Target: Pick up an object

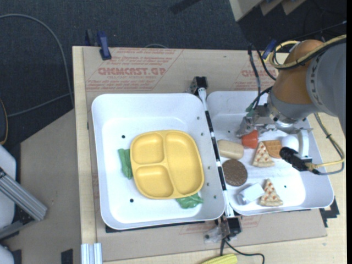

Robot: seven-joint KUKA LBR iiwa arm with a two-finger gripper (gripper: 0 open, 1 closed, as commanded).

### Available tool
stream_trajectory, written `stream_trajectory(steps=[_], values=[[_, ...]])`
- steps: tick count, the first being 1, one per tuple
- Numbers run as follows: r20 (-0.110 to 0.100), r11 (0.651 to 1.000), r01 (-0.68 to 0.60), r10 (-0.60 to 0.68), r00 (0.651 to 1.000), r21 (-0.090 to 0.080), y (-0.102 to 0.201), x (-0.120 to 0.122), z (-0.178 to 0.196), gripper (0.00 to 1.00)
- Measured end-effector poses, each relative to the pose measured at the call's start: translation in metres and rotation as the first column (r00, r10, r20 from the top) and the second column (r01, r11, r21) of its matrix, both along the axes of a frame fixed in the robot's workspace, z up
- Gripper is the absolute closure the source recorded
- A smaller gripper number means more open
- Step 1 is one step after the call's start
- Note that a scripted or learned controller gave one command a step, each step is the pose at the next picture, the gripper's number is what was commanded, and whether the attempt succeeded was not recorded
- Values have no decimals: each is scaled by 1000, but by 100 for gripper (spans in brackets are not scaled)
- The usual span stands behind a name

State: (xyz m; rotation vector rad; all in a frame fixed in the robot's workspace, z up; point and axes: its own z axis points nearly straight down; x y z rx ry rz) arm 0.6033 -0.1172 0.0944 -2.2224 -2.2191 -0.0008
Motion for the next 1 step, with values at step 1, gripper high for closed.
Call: stream_trajectory(steps=[1], values=[[2, 1000, -3, 3, 1000, 0, 72, -20, 91, 100]])
